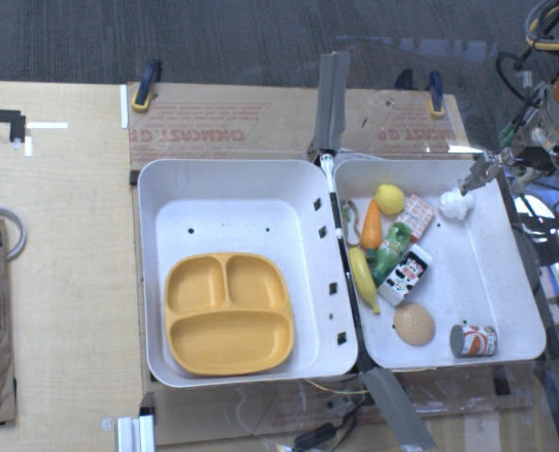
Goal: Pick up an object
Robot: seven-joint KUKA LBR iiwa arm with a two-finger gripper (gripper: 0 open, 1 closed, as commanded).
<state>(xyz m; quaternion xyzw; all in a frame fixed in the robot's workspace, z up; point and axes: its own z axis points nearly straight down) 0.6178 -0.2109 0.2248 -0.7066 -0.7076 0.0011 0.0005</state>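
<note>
The right bin (505, 281) holds several objects. A lemon (389, 198), a carrot (371, 222) and a banana (361, 277) lie along its left side. Beside them are a pink patterned packet (415, 217), a green pouch (391, 249) and a black-and-white carton (405, 277). A tan round object (414, 325) and a small can (473, 340) lie near the front. A white crumpled object (455, 205) sits at the back. My gripper (475, 175) hangs at the bin's back right corner, just above and to the right of the white object, with nothing seen in it.
The left bin (167, 205) holds a yellow divided plate (229, 312). A grey divider (331, 102) rises between the bins at the back. Cardboard (223, 125) with blue clamps lies behind them. The arm and cables (548, 92) crowd the right edge.
</note>
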